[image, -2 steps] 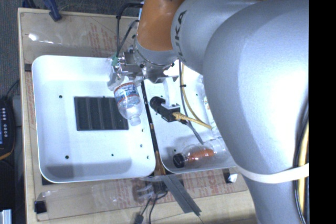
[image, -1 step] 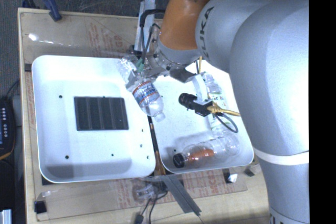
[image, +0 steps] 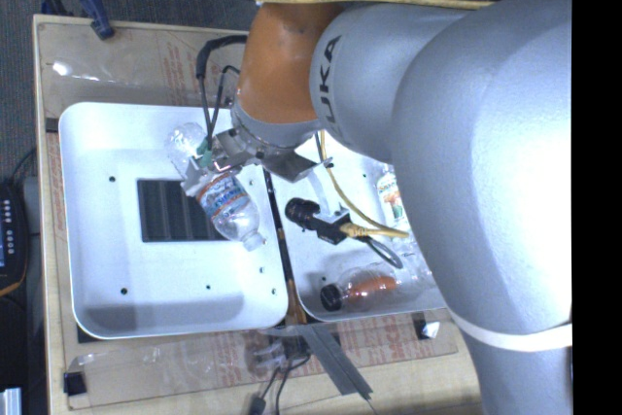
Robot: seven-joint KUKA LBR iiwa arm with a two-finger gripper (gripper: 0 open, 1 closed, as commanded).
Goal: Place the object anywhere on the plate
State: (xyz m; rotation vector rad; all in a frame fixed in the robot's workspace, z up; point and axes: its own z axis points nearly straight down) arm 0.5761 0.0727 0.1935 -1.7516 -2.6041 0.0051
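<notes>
Gripper [image: 216, 162] over left bin [image: 97, 287], clamped on clear plastic bottle [image: 225, 204] above dark plate [image: 167, 211]. Brown bottle [image: 364, 290] lying in right bin [image: 321, 314].

The arm [image: 466, 112] is light grey, with an orange band [image: 277, 53] above the wrist and dark grey letters beside it. The left bin [image: 97, 209] is white and has a dark, ribbed rectangle [image: 173, 210] on its floor and some small dark dots. The bottle [image: 225, 199] is clear plastic, with a label in white, red and blue. In the right bin [image: 311, 306], also white, a second bottle [image: 367, 289] looks reddish brown with a black cap. A yellow cable [image: 374, 230] runs beside a black part [image: 306, 214]. The bench [image: 146, 63] is pale tan with faint red print, and a blue clamp [image: 95, 15] is at its corner.
</notes>
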